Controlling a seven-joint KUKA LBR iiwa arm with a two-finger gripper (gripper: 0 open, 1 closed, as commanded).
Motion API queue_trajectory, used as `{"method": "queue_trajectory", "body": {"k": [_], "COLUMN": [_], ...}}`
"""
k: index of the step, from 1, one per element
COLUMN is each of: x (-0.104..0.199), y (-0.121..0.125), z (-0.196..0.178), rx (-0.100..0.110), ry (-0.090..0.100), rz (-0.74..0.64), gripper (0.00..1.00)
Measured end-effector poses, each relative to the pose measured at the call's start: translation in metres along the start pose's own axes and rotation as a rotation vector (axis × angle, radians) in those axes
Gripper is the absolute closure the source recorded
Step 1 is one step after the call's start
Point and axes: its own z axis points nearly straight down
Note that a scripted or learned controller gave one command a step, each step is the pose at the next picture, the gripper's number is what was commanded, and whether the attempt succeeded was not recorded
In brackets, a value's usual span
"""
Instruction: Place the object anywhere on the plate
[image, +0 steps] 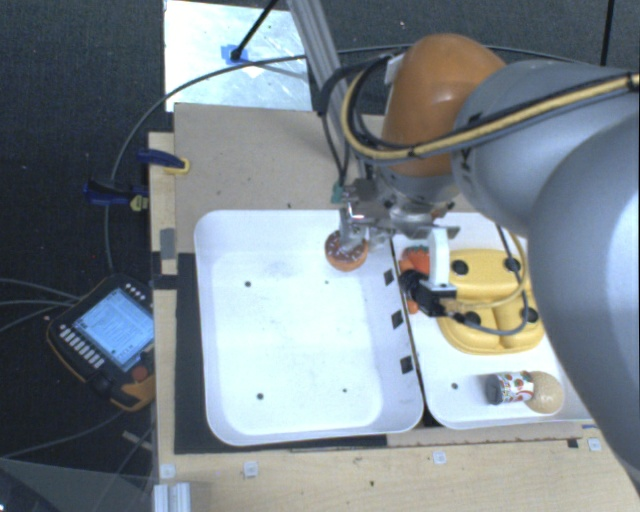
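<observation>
The grey arm (560, 170) reaches in from three o'clock and fills the upper right, its orange band (435, 85) sitting at about one o'clock above the wrist, with yellow and black cables (480, 125) looped across it. Below the band the gripper (350, 240) hangs over the far rim of the left bin (290, 400), at roughly twelve o'clock of that bin. A small round brownish object (347, 254), like a little doughnut with a pale ring, sits right at the fingertips; the metal fingers come down onto its top, but whether they pinch it or merely touch it cannot be told from this slant, nor whether they are spread or pressed together. The object lies over the upper right corner of the left bin, near the divide between the two bins. The right bin (470, 405) lies at three o'clock of the left one, touching it along a seam marked with black tabs. In it a yellow plate (490, 285) sits toward twelve o'clock, partly covered by the arm and by a dark cable, with an orange piece (415, 262) at its nine o'clock edge. At five o'clock of the plate a small figure-like toy (525, 390) with a pale rounded end lies on its side. Off the bench at eight o'clock rests a handheld control pendant (105, 335) with a lit screen.
</observation>
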Motion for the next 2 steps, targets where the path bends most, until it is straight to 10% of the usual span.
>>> {"method": "queue_trajectory", "body": {"k": [2], "x": [0.007], "y": [0.001], "z": [0.003], "rx": [0.0], "ry": [-0.001], "rz": [0.005], "gripper": [1.0]}}
